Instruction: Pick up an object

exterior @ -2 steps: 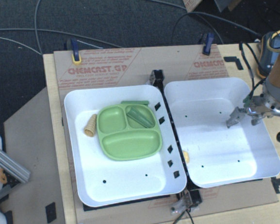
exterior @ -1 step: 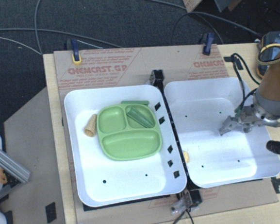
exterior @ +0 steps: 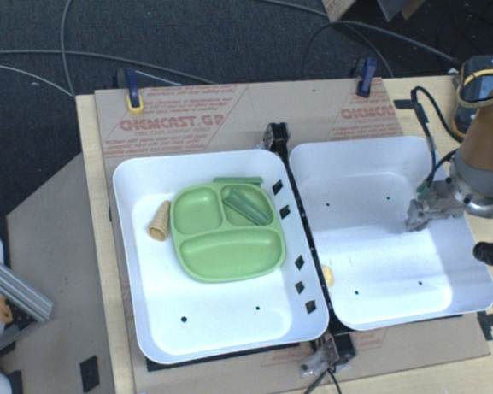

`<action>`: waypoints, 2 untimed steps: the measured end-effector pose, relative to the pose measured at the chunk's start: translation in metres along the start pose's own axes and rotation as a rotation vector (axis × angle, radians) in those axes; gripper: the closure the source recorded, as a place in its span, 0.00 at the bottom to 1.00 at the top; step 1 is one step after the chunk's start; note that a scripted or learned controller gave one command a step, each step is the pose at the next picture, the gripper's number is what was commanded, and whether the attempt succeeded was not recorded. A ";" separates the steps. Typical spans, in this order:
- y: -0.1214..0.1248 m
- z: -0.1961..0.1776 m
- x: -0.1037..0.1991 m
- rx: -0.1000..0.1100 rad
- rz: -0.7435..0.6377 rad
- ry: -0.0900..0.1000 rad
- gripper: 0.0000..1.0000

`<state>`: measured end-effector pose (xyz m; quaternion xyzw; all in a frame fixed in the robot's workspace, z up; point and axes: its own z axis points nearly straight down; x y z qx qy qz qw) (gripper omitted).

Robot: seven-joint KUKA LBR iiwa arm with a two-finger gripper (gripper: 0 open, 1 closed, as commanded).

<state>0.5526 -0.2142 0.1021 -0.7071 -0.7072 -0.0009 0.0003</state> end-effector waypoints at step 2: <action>0.001 -0.111 0.004 -0.005 -0.002 -0.004 1.00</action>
